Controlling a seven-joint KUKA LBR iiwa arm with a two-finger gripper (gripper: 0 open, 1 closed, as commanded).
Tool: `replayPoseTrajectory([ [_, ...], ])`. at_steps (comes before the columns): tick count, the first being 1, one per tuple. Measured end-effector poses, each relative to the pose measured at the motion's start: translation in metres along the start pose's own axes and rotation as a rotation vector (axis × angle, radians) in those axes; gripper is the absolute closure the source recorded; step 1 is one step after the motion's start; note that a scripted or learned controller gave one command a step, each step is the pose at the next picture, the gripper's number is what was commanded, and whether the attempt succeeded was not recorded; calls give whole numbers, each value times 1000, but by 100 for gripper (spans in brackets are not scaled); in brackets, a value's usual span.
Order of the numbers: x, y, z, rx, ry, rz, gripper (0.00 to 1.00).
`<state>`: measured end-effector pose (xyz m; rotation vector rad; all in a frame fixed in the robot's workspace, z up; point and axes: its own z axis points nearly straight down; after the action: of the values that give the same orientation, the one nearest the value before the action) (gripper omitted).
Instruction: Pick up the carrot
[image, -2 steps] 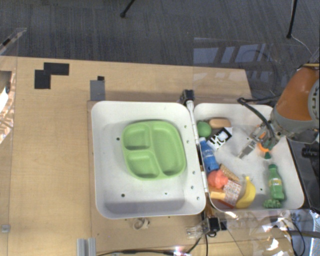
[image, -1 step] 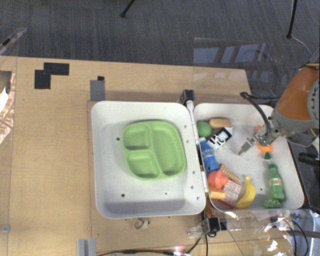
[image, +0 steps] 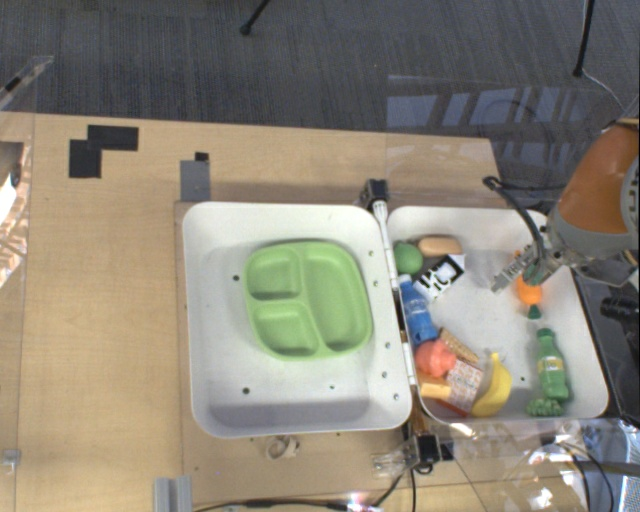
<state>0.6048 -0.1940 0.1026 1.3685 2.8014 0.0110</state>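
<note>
**Carrot under the gripper in the right bin**

Sitting at the right of the frame, the carrot (image: 530, 293) shows as a small orange lump with a green tip at its lower end, near the right bin's (image: 590, 400) right wall. Its long axis appears to run roughly up and down the frame, green end toward the bottom, though much of it is foreshortened or hidden. The gripper (image: 527, 268) is just above it, touching or nearly so; whether its jaws are open or closed on the carrot cannot be told.

Below the carrot lies a green bottle (image: 549, 372). At the bin's left side sit a blue bottle (image: 417, 318), a banana (image: 494, 388) and a tan oval piece (image: 440, 245). The left bin (image: 215, 400) holds a green divided tray (image: 305, 299).
</note>
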Motion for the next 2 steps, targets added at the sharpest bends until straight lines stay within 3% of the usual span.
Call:
replayPoseTrajectory([
  [1,40,53,-53,4,8,51,100],
  [2,127,59,-103,7,13,156,100],
])
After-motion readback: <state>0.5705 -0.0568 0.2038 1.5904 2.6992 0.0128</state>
